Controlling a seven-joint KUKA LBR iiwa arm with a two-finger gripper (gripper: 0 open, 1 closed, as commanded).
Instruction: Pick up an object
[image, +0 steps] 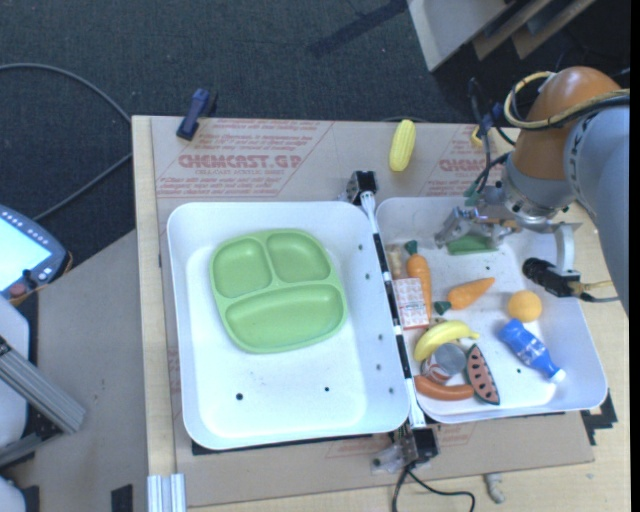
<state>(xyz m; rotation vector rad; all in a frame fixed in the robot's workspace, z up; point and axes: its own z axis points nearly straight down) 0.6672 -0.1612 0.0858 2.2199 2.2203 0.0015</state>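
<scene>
Toys for picking lie crowded in the right white bin (590, 375): orange plastic carrot (470, 293), yellow banana (443, 336), blue bottle (527, 347). My two-finger gripper (470, 228) hangs low over that bin's far corner, near a small green piece (463, 243); whether it grips anything I cannot tell. Alongside, the left white bin (200, 400) bears a green divided plate (278, 290) on the brown board bench (250, 160), dark floor beyond.

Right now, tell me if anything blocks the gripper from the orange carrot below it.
Nothing visible does. The gripper hovers in the right bin's upper part; bare white floor lies between it and the carrot.
</scene>
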